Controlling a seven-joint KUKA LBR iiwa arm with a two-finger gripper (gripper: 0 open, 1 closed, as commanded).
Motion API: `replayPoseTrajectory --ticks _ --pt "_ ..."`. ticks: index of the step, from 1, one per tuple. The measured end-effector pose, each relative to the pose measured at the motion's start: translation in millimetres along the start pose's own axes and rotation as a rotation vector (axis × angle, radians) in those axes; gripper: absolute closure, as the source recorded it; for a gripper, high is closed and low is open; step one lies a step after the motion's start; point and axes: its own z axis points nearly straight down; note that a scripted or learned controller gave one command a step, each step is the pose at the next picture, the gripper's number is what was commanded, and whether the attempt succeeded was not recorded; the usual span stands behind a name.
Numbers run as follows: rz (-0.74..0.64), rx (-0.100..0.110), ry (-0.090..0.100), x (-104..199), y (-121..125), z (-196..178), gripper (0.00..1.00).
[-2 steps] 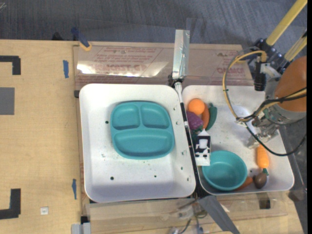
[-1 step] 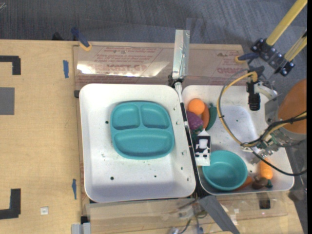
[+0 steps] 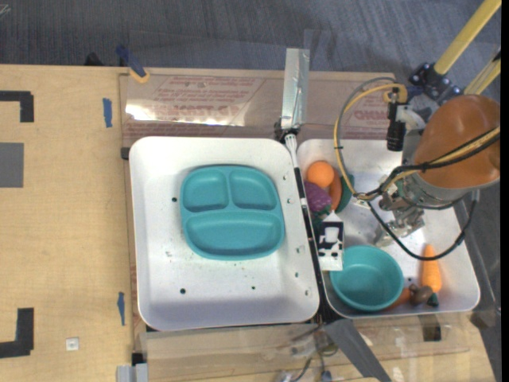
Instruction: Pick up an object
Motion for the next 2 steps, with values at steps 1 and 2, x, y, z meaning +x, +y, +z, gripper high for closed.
replayPoseTrajectory --ticks 1,2 --pt "-0.304 0.004 0.029 -11.1 75.0 -5.7 1.0" --pt "-0.577 0.002 0.005 -5.1 81.9 -1.3 1.0"
